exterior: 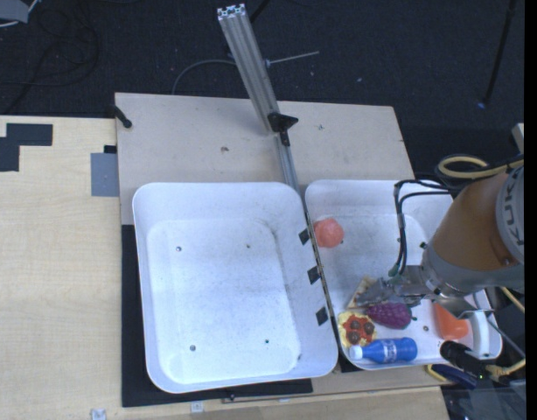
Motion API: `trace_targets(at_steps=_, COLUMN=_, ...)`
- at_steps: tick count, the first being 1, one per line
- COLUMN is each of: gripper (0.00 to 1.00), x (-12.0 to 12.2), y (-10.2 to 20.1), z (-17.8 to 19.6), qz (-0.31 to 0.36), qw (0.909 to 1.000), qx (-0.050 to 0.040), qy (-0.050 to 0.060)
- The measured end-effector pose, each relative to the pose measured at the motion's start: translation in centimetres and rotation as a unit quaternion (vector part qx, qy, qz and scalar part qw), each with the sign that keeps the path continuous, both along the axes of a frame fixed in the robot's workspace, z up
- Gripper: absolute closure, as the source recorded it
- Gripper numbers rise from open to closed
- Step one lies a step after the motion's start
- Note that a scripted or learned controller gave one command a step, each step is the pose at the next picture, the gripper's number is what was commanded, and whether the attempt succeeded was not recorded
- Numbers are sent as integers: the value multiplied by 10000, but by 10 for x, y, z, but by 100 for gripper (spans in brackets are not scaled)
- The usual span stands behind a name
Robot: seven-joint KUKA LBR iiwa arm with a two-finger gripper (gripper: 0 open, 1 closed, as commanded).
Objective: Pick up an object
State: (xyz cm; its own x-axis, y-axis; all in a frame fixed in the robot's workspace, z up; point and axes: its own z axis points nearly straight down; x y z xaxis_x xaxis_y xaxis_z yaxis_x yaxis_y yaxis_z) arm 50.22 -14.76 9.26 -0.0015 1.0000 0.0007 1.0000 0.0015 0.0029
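You see the arm (478, 234) reaching in from the right and bending down over the right bin (365, 201), its orange band above the wrist sitting over that bin's right side. The claw (384, 297) hangs low over the near half of the bin, right among the clutter there. You cannot tell from this angle whether it is apart or together, because the wrist and dark cabling cover the tips.

Just below the claw lies a purple grape-like bunch (391, 314), touching or very close to it; whether it is gripped cannot be told. To the left of the bunch, against the bin's near-left corner, sits a small yellow and red toy (357, 328). A blue bottle (389, 351) with a white cap lies on its side along the near wall, just under both of them. An orange piece (449, 323) rests to the right of the bunch, close to the bin's right wall. A pink ball (329, 232) sits well apart from the rest, near the left wall of this bin, towards the far end.

The left bin (155, 201) lies beside it on the table (50, 261), their rims touching. A metal rail (255, 73) slants away from the bins' far edge.
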Motion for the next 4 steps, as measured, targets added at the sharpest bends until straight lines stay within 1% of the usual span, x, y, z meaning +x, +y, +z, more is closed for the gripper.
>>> trace_targets(at_steps=1, gripper=100, x=2, y=-1, z=13, qz=-9, qw=10000, qx=-8, qy=-31)
trace_targets(at_steps=2, gripper=100, x=6, y=3, z=74, qz=-5, qw=10000, qx=-8, qy=-8)
trace_targets(at_steps=3, gripper=100, x=6, y=0, z=136, qz=-8, qw=10000, qx=-9, qy=-11)
trace_targets(at_steps=4, gripper=100, x=6, y=0, z=177, qz=-9, qw=10000, qx=-7, qy=-2)
